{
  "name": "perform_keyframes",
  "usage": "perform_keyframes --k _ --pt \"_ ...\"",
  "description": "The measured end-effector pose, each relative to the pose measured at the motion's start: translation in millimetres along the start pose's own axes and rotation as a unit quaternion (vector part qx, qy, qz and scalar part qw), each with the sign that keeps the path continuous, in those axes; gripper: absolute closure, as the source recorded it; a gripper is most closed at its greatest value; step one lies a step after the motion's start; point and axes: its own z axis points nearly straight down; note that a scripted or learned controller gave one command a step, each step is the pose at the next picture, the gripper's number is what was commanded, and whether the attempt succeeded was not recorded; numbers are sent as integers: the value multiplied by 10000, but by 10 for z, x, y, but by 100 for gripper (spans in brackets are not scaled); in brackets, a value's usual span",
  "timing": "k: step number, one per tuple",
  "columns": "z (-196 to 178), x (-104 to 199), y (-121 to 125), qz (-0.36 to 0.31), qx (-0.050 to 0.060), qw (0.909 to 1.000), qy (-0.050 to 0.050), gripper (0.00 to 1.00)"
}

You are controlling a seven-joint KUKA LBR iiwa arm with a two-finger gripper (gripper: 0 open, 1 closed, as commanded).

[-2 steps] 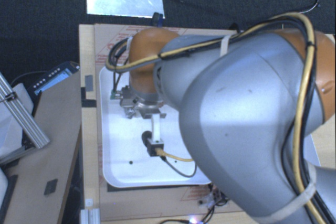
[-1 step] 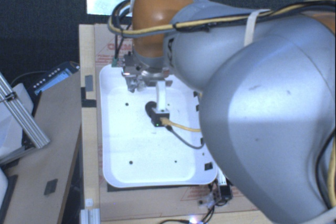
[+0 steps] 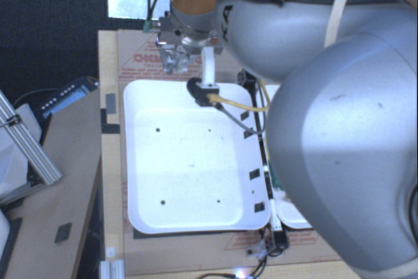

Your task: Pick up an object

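Grey arm (image 3: 339, 95) in from right, orange wrist band up top, hand (image 3: 175, 57) pointing down.

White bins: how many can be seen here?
2. The left bin lies in full view; the right bin shows as a sliver under the arm, mostly hidden.

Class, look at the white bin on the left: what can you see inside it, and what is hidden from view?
The left bin shows a bare white floor with a few small dark dots. The gripper hangs past its far rim. The arm covers the bin's right edge and most of the right bin.
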Motion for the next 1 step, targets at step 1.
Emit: perform_keyframes --k 1 --pt "778 -84 -510 25 110 9999 -28 100"
